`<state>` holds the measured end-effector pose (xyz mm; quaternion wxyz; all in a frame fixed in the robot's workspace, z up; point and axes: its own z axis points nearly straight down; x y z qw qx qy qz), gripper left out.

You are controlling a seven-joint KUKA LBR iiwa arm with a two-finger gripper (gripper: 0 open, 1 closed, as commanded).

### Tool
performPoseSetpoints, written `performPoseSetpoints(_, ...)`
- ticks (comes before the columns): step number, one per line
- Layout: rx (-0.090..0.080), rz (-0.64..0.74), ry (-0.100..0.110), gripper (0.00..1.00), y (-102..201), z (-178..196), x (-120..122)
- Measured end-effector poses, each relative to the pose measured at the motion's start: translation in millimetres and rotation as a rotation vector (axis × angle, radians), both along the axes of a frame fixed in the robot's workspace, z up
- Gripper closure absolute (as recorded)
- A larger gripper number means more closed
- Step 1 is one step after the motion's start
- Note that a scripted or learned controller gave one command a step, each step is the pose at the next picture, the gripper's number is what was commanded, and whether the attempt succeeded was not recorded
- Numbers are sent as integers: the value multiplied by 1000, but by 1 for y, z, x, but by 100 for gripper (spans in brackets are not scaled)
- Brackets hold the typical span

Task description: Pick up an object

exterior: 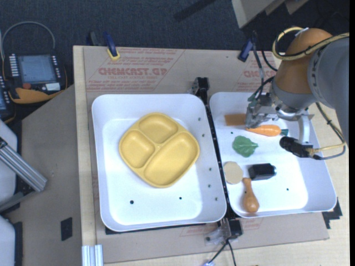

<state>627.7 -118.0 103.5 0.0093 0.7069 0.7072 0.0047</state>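
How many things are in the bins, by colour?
Yellow: 1, the tray
Orange: 2, the carrot and the slab
Green: 1, the leaf
Black: 1, the block
Cream: 1, the disc
Brown: 1, the drumstick
Total: 7

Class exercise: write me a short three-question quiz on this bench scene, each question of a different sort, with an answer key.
1. True or false: the yellow divided plate lies in the left bin.
2. Which lies nearest the gripper? A) carrot B) black block C) green leaf
3. Fill in: the brown drumstick-shaped piece lies in the ___ bin.

Key: 1 true; 2 A; 3 right.
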Motion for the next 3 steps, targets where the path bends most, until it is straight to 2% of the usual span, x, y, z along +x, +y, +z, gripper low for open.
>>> performPoseSetpoints(1,5,1,12,100,1,65,3)
performPoseSetpoints(2,4,0,11,100,-3,124,-4)
performPoseSetpoints(3,5,0,16,100,-3,150,-4)
